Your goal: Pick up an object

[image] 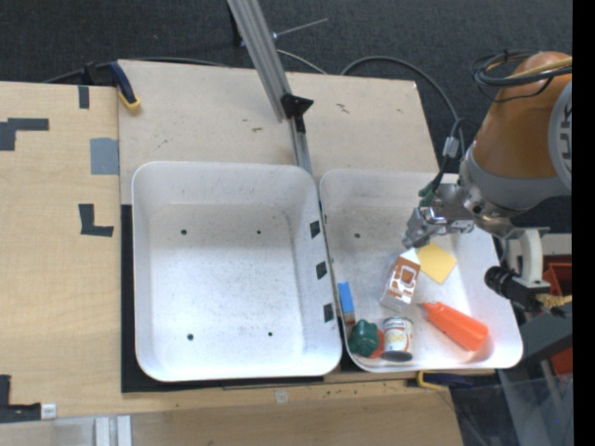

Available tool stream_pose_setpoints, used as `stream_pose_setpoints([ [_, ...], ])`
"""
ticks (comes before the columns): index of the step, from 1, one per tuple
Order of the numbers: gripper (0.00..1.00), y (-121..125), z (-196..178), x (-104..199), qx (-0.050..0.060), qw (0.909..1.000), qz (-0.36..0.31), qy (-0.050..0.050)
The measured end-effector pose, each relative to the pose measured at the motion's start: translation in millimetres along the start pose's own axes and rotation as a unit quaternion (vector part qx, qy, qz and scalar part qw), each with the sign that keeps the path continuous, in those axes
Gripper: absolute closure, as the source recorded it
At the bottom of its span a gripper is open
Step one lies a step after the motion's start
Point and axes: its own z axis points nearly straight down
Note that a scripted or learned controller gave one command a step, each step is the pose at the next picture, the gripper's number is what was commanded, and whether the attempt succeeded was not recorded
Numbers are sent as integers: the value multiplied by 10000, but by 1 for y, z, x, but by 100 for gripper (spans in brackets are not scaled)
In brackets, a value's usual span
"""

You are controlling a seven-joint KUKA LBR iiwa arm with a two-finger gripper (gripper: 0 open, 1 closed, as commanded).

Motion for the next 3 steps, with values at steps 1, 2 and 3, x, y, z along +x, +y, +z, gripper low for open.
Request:
stream_pose_setpoints([
  [1,100,0,17,51,10,10000,-2,3],
  [2,100,5,27,109,12,10000,-7,1],
  [3,100,2,18,161,1,10000,-12,2],
])
